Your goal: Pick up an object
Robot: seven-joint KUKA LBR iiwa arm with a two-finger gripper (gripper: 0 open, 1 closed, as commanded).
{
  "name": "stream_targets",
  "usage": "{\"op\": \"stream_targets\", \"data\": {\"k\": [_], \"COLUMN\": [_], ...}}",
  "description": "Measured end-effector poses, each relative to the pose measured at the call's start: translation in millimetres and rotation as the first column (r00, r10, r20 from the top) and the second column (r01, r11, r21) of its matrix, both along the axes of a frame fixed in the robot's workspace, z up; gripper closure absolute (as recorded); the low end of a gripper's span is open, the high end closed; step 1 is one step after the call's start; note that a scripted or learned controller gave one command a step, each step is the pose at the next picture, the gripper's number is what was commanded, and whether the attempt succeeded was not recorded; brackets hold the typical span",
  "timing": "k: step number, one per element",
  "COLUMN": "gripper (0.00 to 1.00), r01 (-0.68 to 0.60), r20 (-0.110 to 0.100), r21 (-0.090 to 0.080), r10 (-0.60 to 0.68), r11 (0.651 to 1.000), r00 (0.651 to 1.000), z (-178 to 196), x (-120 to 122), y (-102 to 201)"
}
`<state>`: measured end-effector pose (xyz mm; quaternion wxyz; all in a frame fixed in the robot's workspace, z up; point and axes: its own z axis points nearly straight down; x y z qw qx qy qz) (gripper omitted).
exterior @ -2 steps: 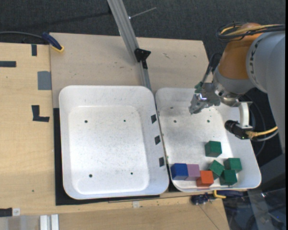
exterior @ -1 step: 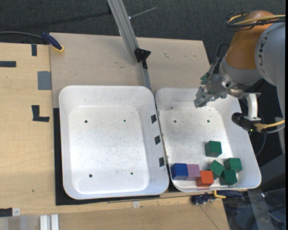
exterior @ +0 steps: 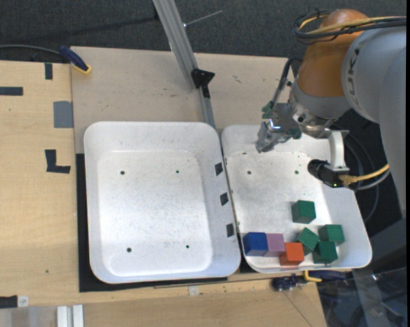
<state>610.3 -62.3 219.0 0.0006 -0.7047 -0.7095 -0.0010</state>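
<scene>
My gripper (exterior: 267,140) hangs over the far edge of the right bin (exterior: 270,182), high above its floor, with nothing seen between its fingers. Small blocks lie at the near end of that bin: a blue block (exterior: 255,243), a purple block (exterior: 275,242), an orange block (exterior: 293,253) and several green blocks (exterior: 303,211), (exterior: 332,234), (exterior: 325,251). All of them sit well away from the gripper, toward the front.
The left bin (exterior: 154,196) stands beside the right one, with a raised rim between them. A slanted metal pole (exterior: 181,39) rises behind the bins. A cable with a black connector (exterior: 324,171) hangs off the wrist over the right bin's right side.
</scene>
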Motion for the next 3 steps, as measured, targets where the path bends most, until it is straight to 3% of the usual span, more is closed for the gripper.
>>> {"op": "stream_targets", "data": {"k": [1, 3], "gripper": [1.00, 1.00], "r01": [0.000, -0.001], "r20": [-0.001, -0.003], "r21": [-0.001, -0.001], "r10": [0.000, 0.001], "r11": [1.000, 1.000], "r00": [1.000, 1.000], "z": [7.0, -3.1], "x": [-15.3, -19.5], "y": [48.6, 163.3]}}
